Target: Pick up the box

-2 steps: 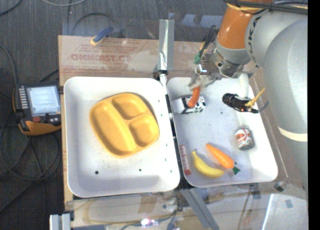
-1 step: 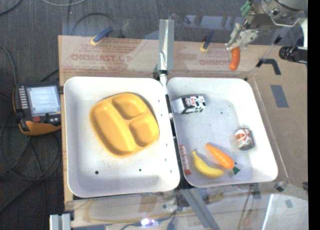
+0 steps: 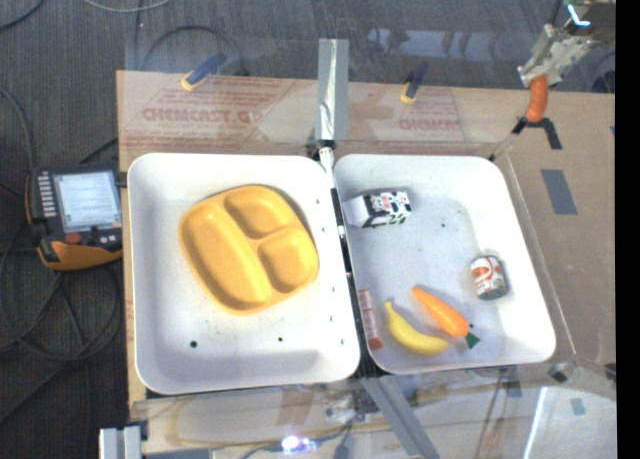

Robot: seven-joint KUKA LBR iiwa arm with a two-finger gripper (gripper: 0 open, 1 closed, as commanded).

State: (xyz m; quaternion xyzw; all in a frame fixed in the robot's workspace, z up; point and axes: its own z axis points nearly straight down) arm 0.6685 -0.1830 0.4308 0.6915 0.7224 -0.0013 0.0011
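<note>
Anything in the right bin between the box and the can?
Nothing: in the camera view, bare white bin floor runs from the box to the can.

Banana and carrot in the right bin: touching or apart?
Cannot tell. In the camera view the carrot lies close above the banana, with no plain gap or contact.

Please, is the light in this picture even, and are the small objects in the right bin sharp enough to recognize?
In the camera view the light is soft and even, shadows faint; a bright glare spot sits at the bottom edge; the box, can, carrot and banana look slightly soft but recognizable; the box's print is unreadable.
</note>
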